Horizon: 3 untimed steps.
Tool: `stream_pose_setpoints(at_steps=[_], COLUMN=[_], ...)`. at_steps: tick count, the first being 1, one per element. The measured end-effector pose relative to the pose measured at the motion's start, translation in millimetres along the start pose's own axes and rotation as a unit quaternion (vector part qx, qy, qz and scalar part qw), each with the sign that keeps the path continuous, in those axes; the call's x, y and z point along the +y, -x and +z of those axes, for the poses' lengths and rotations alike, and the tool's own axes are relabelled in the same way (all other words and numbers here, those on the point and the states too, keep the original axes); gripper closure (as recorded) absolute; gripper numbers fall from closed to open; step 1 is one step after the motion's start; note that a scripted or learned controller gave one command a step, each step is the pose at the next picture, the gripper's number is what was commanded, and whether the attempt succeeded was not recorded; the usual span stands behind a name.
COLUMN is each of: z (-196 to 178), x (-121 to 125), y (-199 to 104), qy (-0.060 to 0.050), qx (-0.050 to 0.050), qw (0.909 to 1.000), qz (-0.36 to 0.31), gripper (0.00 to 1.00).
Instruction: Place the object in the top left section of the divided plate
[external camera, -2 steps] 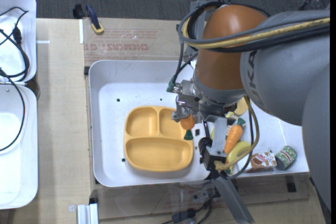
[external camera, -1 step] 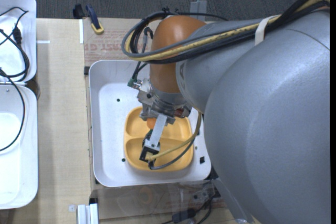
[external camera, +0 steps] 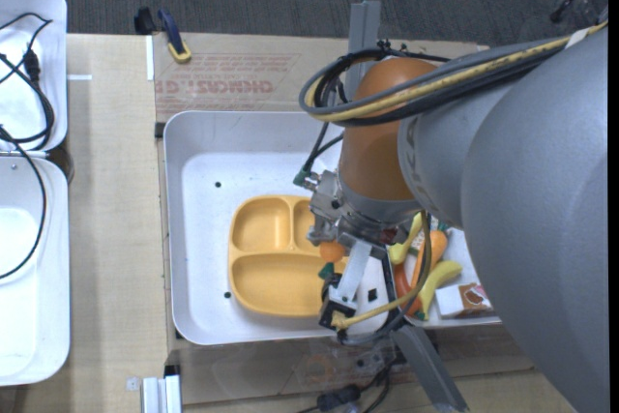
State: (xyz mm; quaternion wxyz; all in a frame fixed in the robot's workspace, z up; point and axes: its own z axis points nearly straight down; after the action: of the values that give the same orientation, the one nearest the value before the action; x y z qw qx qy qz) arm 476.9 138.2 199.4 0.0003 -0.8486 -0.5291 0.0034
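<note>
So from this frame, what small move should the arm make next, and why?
Probably a short shift toward the plate's top left section. The wrist sits over the plate's right edge, beside the toy food pile, while that section lies off to its left. The claw is hidden under the wrist, so I can't tell whether it carries anything; that should be checked first.

Bright, even overhead light, soft shadows (near arm slightly blurred).

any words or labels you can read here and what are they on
Red print on the cardboard sheet behind the white bin: it sits upside down and is too blurred to read for sure.
Small box by the bananas: its label is too small to read.
The yellow divided plate carries no text.
</note>
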Motion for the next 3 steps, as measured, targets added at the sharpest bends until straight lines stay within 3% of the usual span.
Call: stream_pose_setpoints(at_steps=[1, 2, 3], z=[-2.8, 97.6, 88.8], x=[-23.6, -17.0, 48.4], y=[-48.1, -34.7, 1.8], qy=[0.001, 0.000, -0.008], qx=[0.000, 0.000, 0.005], qw=[0.9957, 1.0000, 0.9998], qz=[-0.093, -0.009, -0.017], gripper=[1.00, 1.00, 1.00])
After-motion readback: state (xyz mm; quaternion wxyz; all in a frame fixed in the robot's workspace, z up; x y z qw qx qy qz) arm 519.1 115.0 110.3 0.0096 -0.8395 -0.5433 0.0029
